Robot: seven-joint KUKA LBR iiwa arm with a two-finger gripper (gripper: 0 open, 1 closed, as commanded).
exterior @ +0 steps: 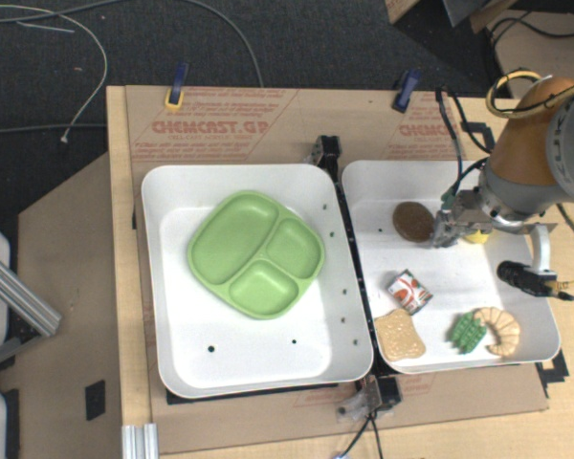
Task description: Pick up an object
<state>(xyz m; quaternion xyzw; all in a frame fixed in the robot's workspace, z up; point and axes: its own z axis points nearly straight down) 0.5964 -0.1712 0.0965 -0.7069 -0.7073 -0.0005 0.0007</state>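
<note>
Camera view from above takes in a cardboard-covered bench [124, 256] printed with red lettering, held at its far edge by two blue clamps [177, 82], with grey cables trailing over the dark floor beyond. Two shallow white bins sit side by side on it. The left bin [172, 333] carries a green divided plate [256, 253] with three compartments, lying flat and turned at an angle near the bin's middle. The right bin [440, 275] holds the smaller objects. The arm [531, 151], grey with its orange band, reaches in over that bin's far right part, and its gripper [450, 226] is down near the bin floor. Whether its fingers are spread or closed cannot be told, since the wrist hides them from this slant. Just left of the gripper, close enough that touching or apart cannot be settled, lies a round brown object [413, 221]. A small yellow piece [477, 236] peeks out just right of the gripper. Nearer the camera and well apart from the gripper lie a slice of toast [399, 335] at the bin's near left corner, a croissant [503, 330] touching a green leafy piece [467, 332], and a small red and white can [408, 291] between the toast and the brown object.
</note>
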